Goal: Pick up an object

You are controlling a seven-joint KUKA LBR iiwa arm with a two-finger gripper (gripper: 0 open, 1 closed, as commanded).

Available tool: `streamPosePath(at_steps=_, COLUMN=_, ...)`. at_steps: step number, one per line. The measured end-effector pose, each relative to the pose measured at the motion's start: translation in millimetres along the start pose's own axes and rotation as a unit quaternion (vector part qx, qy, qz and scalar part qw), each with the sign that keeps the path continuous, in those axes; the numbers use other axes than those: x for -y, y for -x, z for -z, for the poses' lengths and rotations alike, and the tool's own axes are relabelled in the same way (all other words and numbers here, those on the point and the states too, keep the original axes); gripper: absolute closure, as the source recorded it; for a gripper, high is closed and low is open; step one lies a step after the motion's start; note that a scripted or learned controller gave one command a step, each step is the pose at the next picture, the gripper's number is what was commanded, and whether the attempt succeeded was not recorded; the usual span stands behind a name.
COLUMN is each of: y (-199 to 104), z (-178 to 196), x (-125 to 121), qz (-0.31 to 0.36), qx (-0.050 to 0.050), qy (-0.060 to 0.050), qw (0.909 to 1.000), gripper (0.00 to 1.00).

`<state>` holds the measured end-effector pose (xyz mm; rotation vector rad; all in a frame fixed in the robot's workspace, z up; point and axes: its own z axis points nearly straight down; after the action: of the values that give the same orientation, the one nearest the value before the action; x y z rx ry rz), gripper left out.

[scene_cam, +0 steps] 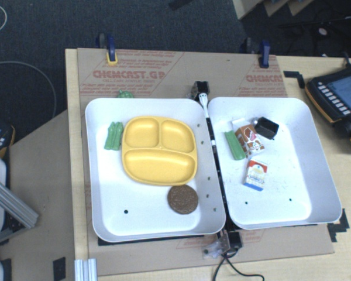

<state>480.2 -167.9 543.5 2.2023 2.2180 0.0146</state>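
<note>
As I read the overhead feed, scene: two white bins side by side on a brown board, touching along the middle.
Left bin (105,186): yellow divided plate (159,151) sits in the centre, three compartments, nothing in them.
Green pod (113,136): just left of the plate, touching its rim, lying lengthwise.
Brown disc (182,199): flat, at the plate's near edge, touching or almost, I can't tell which.
Right bin (298,174): four small items, all in its left half.
Green strip (234,144): near the bin's left wall, slightly tilted.
Brown-and-white packet (248,138): right beside the green strip, touching it.
Black block (266,127): at the packet's upper right corner, touching.
Red-and-white carton (256,175): below the packet, apart from it, tilted.
Pickable things: all inside the bins, lying free.
Gripper: I cannot tell whether open or closed.
Board extras: blue clamps (110,44) on the far edge, a handheld pendant (339,95) to the right.
</note>
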Motion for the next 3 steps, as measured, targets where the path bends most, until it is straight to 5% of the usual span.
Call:
streamPosePath(at_steps=1, y=48.7, z=-48.2, x=2.7, qz=-0.006, qx=-0.002, qy=-0.011, qw=0.9999, gripper=1.0)
streamPosePath(at_steps=2, y=-3.3, z=-5.9, x=-22.0, qz=0.0, qx=-0.001, qy=-0.004, qw=1.0, gripper=1.0)
streamPosePath(at_steps=3, y=59.4, z=-32.9, x=3.7, qz=-0.007, qx=-0.002, qy=-0.011, qw=0.9999, gripper=1.0)
